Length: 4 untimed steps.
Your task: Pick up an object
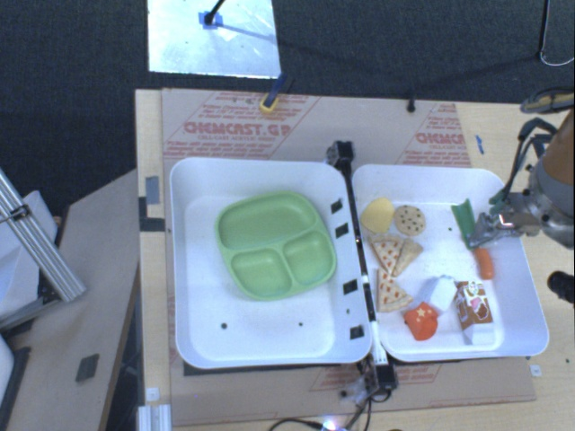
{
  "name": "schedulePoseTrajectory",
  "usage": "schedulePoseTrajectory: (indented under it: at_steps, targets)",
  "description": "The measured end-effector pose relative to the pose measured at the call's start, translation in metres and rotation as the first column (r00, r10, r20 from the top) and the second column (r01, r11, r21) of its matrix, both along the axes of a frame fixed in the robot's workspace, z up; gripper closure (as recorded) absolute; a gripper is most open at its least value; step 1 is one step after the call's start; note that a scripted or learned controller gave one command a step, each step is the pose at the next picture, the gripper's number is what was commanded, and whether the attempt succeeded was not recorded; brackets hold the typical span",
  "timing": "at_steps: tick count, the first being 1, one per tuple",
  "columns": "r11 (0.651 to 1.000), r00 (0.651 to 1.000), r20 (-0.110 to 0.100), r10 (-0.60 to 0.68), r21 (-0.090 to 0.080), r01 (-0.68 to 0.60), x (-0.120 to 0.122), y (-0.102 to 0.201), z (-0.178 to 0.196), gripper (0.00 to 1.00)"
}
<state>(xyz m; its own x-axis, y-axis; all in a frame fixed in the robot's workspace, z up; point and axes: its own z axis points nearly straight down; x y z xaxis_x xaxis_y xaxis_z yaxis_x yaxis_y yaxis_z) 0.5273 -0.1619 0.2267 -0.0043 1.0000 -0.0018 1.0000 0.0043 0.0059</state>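
Camera view, looking down at a slant. The gripper [485,232] hangs over the right edge of the right bin [517,335], its metal fingers directly above the upper end of a small orange carrot [485,262]; whether the fingers are spread or pressed together cannot be told, and nothing shows between them. The carrot is short, rounded and bright orange, lying roughly lengthwise just below the fingers. A green strip [463,220] lies tilted just left of the gripper. Further left in the same bin: a pale yellow rounded piece [378,214] beside a speckled cookie [410,219], two pizza wedges [392,255] below them, a third wedge [391,292] lower still, a white block [441,290], a red-orange tomato-like piece [420,321] and a small printed carton [473,310] near the bottom edge. The left bin [193,330] bears a light green plate [276,244] with three compartments. The grey arm [552,191] enters from the right.
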Motion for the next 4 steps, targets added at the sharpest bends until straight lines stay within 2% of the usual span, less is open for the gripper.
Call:
schedulePoseTrajectory:
  at_steps: [1, 2, 3, 4]
  targets:
    - [1.0, 1.0, -0.001, 0.006, 0.003, -0.006, 0.029, 0.049, 0.01, 1.0]
    - [1.0, 1.0, -0.004, 0.005, 0.003, -0.005, 0.046, 0.094, -0.003, 1.0]
    - [1.0, 1.0, -0.003, 0.003, 0.003, -0.003, 0.059, 0.112, 0.006, 1.0]
    - [1.0, 1.0, -0.003, 0.002, 0.002, -0.002, 0.067, 0.112, 0.008, 1.0]
